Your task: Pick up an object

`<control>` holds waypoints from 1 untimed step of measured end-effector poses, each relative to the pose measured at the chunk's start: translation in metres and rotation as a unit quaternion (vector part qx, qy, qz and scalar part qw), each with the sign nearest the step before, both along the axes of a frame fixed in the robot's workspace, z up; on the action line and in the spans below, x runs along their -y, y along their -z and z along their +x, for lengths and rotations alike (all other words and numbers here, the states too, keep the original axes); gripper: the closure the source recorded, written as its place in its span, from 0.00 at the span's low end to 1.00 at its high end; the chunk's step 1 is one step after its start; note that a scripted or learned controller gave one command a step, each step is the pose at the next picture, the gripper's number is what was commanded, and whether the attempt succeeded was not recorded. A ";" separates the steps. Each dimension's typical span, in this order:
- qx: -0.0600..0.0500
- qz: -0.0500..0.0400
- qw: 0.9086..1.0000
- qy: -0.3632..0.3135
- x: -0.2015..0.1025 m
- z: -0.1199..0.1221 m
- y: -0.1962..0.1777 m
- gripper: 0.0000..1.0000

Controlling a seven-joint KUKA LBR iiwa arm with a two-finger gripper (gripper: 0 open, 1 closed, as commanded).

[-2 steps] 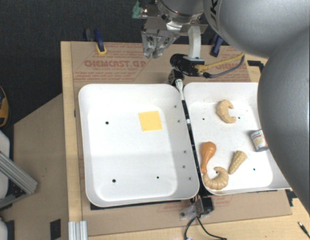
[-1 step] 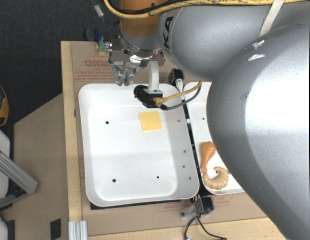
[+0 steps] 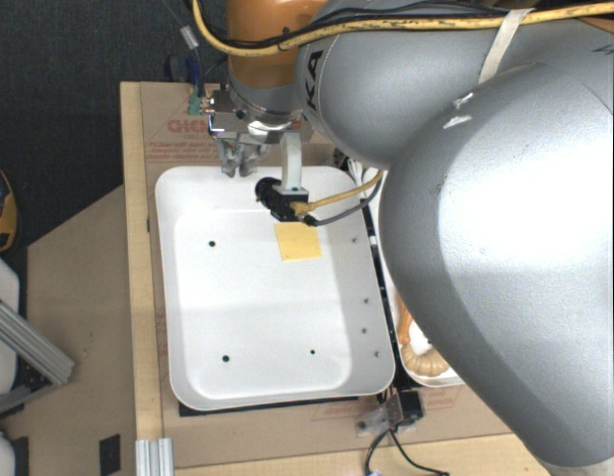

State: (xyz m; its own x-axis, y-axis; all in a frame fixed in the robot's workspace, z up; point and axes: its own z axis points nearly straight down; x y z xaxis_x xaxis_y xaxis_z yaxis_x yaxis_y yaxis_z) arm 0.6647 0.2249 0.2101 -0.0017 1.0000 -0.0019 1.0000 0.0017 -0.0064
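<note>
The arm reaches in from the right and its grey bulk covers most of the right bin (image 3: 426, 365), so the work at this moment is over the left bin (image 3: 187, 296), the one with a wide bare white floor. The claw (image 3: 259, 167) hangs at the far rim of that bin, below the orange band, and whether it is released or clenched cannot be told from here, since the metal parts at the wrist blur together. The one loose thing in the left bin is a flat yellow square (image 3: 299, 242), lying in the far half of the floor, near the claw but nearer the camera and a little to the right of it. A black fitting (image 3: 278, 199) with a yellow cable hangs between the claw and the square, so the square seems not to be held. I judge the claw is stationed there because the square is the nearest candidate to pick. Being thin and flat against the floor, it would likely be hard to get fingers under. In the right bin, a pale orange-and-white object (image 3: 423, 350) peeks out from beneath the arm, too hidden to identify. The bins sit on a brown counter (image 3: 148, 266).
</note>
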 end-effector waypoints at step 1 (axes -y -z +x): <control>-0.001 0.000 1.000 0.003 0.038 -0.045 0.018 1.00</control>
